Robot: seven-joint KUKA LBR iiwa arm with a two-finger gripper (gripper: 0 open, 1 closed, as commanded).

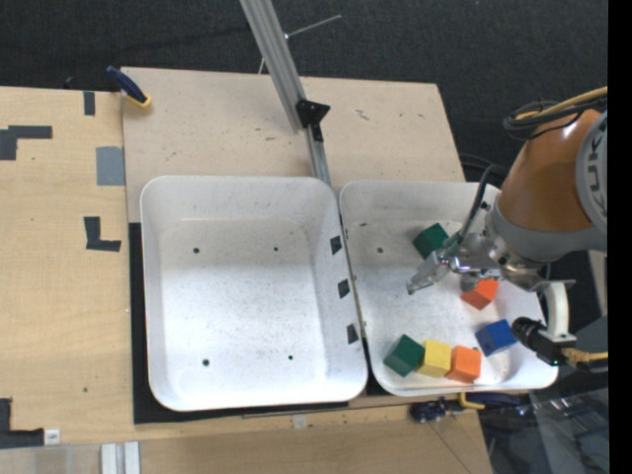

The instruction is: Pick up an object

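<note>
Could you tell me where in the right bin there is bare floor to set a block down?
The right white bin has bare floor along its left wall, above the green cube. It is crowded around the gripper and along the near edge.

We see six blocks in the right bin [395,200]. A dark green block [431,239] sits near the middle, tilted. An orange block [481,292] lies further right, partly hidden by the arm. A blue block [496,337] rests below it. Along the near wall a green block [404,355], a yellow block [435,357] and a second orange block [465,363] stand touching in a row.
</note>
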